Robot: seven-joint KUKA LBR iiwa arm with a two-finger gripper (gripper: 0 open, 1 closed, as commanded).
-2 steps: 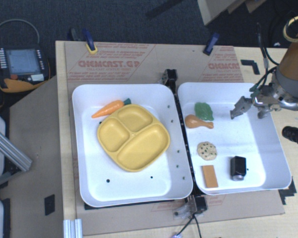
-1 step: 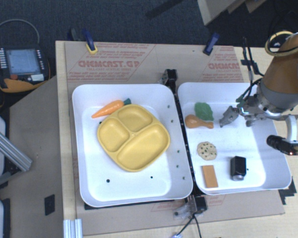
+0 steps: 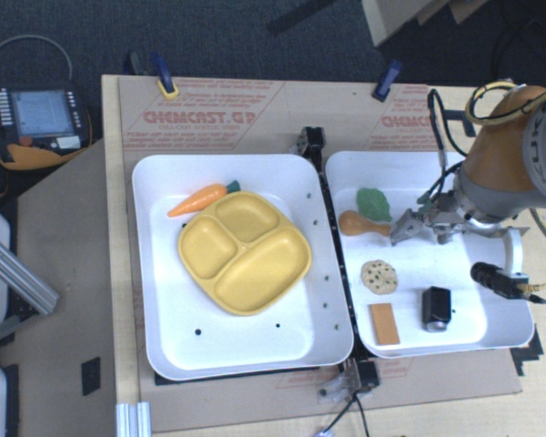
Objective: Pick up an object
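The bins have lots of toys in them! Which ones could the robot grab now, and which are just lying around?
Close to the gripper, in the right bin:
- drumstick
- green leafy piece
- cookie
- tan cracker
- black block

Just lying about, in the left bin:
- carrot
- yellow divided plate

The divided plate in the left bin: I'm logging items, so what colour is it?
Yellow. The divided plate shows best in the camera view, beside a carrot.
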